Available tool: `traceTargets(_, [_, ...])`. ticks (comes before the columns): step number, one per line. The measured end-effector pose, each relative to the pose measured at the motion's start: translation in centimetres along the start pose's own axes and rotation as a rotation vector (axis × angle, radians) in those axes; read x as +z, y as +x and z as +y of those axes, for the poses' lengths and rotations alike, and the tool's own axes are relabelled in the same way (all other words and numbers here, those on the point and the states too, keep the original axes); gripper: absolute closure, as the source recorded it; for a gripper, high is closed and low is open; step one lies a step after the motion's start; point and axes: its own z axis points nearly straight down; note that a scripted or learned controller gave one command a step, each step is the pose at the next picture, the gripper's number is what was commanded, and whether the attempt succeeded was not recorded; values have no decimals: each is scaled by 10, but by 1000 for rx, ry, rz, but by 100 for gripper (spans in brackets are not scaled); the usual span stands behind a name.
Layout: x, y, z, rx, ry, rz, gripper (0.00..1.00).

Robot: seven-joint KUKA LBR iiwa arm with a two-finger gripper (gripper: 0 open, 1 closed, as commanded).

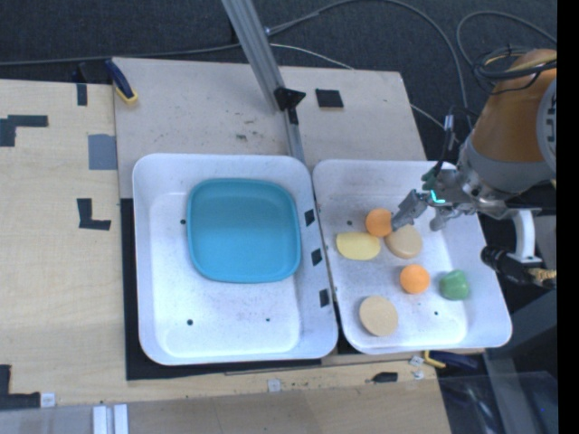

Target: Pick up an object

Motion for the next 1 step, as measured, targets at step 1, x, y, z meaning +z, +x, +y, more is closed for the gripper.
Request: traceTargets(1, [0,0,0,0,0,0,0])
